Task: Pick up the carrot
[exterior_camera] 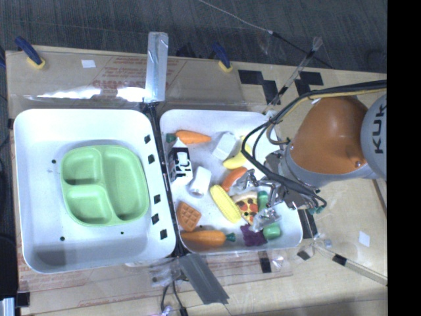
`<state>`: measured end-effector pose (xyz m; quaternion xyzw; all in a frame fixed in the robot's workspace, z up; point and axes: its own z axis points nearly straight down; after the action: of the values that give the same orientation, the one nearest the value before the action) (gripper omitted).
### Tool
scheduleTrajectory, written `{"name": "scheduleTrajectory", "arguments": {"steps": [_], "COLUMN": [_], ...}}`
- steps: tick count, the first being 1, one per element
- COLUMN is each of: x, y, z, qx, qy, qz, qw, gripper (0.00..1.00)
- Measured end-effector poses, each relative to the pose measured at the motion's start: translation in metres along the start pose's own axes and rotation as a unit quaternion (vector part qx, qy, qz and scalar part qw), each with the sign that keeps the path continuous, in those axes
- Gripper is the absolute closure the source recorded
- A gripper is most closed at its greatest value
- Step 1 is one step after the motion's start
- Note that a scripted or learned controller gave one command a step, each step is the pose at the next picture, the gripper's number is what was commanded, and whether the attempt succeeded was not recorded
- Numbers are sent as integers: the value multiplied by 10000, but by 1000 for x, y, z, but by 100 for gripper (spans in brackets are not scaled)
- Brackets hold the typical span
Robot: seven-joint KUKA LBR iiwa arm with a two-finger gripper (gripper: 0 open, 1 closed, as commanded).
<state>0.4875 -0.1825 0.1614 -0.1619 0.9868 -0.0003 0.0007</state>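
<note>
The carrot (193,137), orange with a green stub at its left end, lies along the back wall of the right bin (197,118). My gripper (262,201) hangs low over the front right of that bin, among a pile of toy foods, well to the right of and nearer than the carrot. The grey wrist and orange band (329,134) of the arm cover the bin's right side. Nothing of the carrot is near the gripper.
Around the gripper lie a yellow corn cob (225,203), a pizza slice (248,208), an orange-red piece (235,178), a green block (272,230) and a purple piece (253,236). A long orange piece (204,237) and a waffle (188,214) lie at the front. The left bin holds a green divided plate (104,184).
</note>
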Motion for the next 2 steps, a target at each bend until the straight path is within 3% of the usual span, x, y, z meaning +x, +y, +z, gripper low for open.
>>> {"name": "scheduleTrajectory", "arguments": {"steps": [1,2], "x": [-27,-16], "y": [66,58], "z": [5,-17], "qx": [-17,3], "qy": [8,-8], "qz": [-1541,-2022], "qw": [9881,9793], "gripper": [0,0]}}
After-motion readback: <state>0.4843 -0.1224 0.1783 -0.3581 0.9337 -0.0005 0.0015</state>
